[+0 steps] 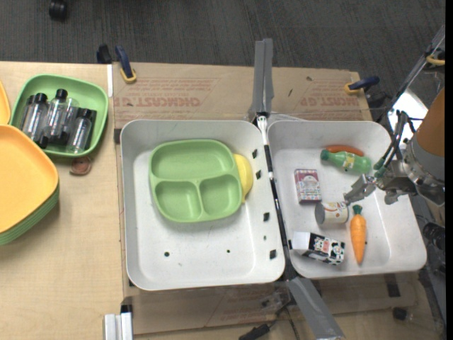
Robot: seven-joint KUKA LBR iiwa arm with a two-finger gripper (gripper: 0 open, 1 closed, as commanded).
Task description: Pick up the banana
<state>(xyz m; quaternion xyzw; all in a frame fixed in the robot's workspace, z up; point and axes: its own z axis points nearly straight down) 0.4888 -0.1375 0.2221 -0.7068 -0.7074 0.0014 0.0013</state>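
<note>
Left white bin [141,211]: yellow curved banana [244,174] half-hidden behind green divided plate [195,181]; gripper [362,190] low over right bin [403,253], jaw state unreadable.

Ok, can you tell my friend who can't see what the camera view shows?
The robot's gripper hovers in the right bin above a toy carrot, far from the banana, which peeks from behind a green divided plate in the left bin.

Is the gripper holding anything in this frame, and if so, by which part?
Nothing is held. The gripper hovers in the right bin above the carrot, with nothing between its fingers. The banana lies in the left bin, partly under the green tray.
</note>
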